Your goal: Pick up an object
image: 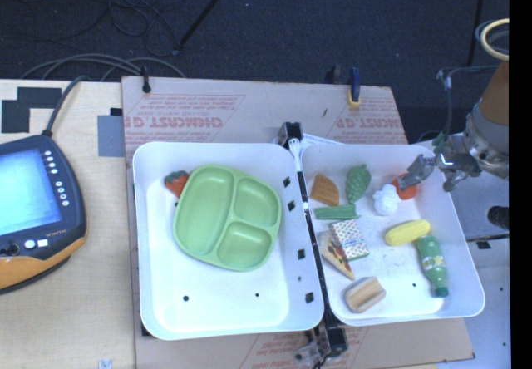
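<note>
My gripper (438, 174) hovers over the far right edge of the right bin (465, 301), its two fingers spread open with nothing between them. Its left fingertip (420, 167) sits just above a small red item (406, 188) next to a white lump (386, 201). The same bin also holds a green leafy vegetable (358, 182), an orange-brown piece (324, 190), a green bean pod (336, 212), a yellow fruit (407, 232), a green bottle (432, 265), a patterned box (349, 238), a pizza slice (337, 257) and a bread roll (365, 293).
The left bin (216, 309) carries a green divided plate (227, 216) with a red fruit (175, 183) at its upper left edge. A teach pendant (33, 209) lies at the left. Cardboard (249, 114) sits under both bins.
</note>
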Robot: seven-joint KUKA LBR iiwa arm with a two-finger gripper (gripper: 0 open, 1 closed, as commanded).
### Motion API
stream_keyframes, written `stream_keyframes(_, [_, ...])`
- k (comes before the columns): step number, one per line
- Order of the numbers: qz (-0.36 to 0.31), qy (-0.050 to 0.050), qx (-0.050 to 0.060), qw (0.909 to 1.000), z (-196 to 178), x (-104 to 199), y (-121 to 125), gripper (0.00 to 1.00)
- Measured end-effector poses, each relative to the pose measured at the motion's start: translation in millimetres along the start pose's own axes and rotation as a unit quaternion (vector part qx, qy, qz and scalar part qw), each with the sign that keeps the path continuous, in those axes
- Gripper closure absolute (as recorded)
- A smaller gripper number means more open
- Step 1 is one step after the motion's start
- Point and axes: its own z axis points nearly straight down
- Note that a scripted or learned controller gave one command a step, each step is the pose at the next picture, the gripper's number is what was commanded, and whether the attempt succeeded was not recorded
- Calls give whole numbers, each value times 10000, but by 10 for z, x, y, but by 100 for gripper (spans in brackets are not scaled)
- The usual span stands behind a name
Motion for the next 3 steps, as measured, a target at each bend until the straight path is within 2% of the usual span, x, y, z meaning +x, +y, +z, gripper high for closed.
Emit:
stream_keyframes(1, [-9, 6, 15, 10000, -83, -3, 1, 100])
stream_keyframes(2, [-21, -21, -84, 10000, -1667, 448, -315, 100])
stream_keyframes(3, [-34, -11, -81, 10000, -3032, 1303, -935, 100])
